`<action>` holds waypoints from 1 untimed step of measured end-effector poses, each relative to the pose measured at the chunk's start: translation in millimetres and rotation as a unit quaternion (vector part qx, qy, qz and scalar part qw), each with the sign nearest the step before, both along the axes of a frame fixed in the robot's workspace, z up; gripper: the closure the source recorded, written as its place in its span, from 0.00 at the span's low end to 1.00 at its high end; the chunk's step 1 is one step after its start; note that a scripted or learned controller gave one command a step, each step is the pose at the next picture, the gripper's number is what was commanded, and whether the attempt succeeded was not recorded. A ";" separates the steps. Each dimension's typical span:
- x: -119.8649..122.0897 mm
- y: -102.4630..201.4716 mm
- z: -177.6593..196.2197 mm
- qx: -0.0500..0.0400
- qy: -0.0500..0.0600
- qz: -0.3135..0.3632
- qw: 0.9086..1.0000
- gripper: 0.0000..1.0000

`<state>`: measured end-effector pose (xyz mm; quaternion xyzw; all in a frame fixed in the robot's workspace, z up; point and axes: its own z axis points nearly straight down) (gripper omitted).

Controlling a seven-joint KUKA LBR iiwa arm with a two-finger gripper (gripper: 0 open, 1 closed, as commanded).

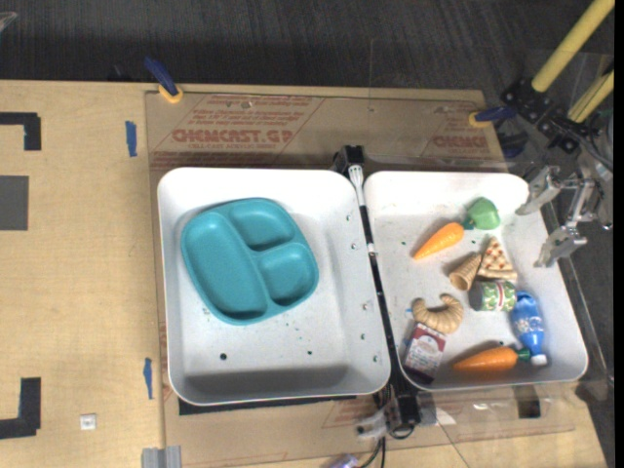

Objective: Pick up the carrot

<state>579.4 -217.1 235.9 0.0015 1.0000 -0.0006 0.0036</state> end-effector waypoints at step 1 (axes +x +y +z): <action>4.1 13.0 -106.4 -0.004 -0.015 -0.054 0.998 0.00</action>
